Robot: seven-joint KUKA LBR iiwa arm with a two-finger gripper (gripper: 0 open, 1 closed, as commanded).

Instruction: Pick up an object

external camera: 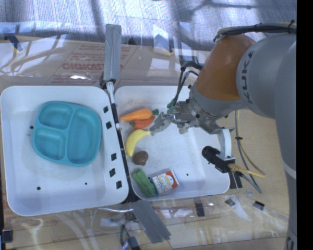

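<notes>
From my feed I see the arm (250,77) reaching in from the right over the right bin (190,171), its claw (159,124) low over the bin's upper left part, just beside the carrot (136,114). I cannot tell from this angle whether the claw is spread or pressed together, and I see nothing between its tips. The carrot lies near the divider between the bins, with a red-orange piece (143,123) touching it just below. Under those sits a banana (135,140), then a small brown round item (141,158). Near the bin's front wall lie a green vegetable (143,183) and a small carton (165,182), side by side. In the left bin (21,191) rests a teal divided plate (68,133).
</notes>
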